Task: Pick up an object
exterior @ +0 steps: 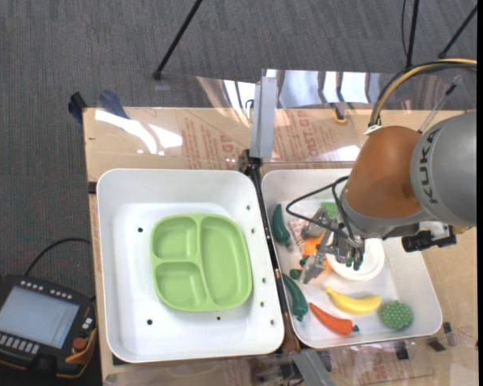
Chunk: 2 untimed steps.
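My gripper (330,264) hangs low over the middle of the right bin (425,284), open, with nothing visibly between its fingers. It is above an orange carrot-like piece (310,248) and the left rim of a small white bowl (369,262). Around it lie a yellow banana (354,301), a red-orange chili (332,320), a bumpy green ball (396,314), a dark green pepper (280,223) and another dark green vegetable (296,296). A pale green piece (328,210) peeks out from under the arm.
The left bin (121,215) holds a light green divided plate (201,261). The bulky arm (402,175) covers the back right of the right bin. A metal post (262,123) stands behind the divider between the bins.
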### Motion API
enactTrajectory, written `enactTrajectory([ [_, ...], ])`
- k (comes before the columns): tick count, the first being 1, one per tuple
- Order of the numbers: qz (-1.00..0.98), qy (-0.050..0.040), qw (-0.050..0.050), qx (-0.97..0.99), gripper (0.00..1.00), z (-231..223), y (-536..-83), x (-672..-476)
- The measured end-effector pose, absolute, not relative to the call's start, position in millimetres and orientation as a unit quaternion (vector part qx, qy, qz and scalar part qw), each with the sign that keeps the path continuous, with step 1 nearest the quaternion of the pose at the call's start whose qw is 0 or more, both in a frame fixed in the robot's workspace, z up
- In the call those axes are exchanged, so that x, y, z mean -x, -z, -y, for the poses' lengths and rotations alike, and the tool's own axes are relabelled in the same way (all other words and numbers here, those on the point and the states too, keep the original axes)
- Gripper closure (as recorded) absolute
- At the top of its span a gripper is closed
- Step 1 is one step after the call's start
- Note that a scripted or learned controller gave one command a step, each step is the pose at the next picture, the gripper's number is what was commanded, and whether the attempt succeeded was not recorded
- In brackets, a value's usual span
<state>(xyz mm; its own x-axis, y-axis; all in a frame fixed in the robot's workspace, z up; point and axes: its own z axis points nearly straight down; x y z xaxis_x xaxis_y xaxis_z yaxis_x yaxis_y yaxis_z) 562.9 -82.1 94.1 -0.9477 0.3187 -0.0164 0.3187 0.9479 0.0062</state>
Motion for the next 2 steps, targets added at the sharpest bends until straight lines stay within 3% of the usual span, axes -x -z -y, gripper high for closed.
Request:
enactTrajectory([
  [1,-0.987,-0.0019,0.012,-0.159,1.00,81.7,-105.8,-565.4],
  [2,-0.987,-0.0019,0.011,-0.159,0.00,81.5,-104.9,-565.0],
])
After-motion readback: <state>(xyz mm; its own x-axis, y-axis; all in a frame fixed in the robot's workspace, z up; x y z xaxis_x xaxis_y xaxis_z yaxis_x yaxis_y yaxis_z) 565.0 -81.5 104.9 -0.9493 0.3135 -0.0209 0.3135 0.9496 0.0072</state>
